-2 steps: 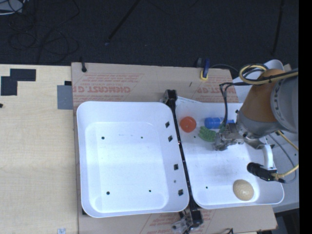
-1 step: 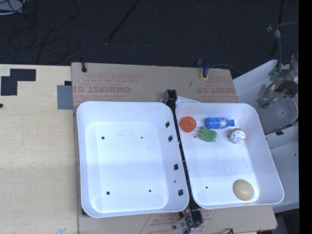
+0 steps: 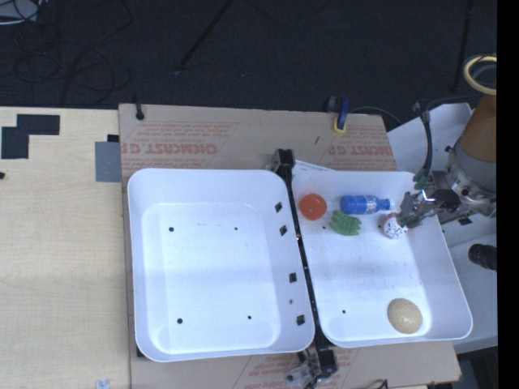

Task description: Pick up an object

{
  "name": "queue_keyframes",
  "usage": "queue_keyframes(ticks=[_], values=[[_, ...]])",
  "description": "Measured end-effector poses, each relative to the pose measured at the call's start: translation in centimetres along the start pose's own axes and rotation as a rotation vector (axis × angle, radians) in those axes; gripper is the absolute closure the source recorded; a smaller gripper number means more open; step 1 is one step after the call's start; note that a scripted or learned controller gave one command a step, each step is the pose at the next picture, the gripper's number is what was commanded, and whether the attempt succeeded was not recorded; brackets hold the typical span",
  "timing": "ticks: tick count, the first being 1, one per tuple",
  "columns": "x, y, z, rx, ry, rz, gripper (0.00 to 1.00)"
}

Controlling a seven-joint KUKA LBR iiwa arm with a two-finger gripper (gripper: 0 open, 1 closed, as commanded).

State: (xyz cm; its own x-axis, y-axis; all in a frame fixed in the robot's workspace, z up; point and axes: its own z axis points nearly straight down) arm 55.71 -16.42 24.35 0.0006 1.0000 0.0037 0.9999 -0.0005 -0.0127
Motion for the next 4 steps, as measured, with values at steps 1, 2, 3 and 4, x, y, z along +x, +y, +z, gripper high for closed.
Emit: queue_keyframes(ticks=[1, 2, 3, 4], values=[[0.4, -2.2, 4.7, -0.003, -0.001, 0.0, 1.0], [0.9, -2.5, 11.9, -0.002, -0.001, 0.0, 1.0], [-0.4, -0.9, 15.7, -0.01, -0.003, 0.0, 1.0], [-0.4, -1.0, 14.6, -0.009, -0.002, 0.003, 1.0]])
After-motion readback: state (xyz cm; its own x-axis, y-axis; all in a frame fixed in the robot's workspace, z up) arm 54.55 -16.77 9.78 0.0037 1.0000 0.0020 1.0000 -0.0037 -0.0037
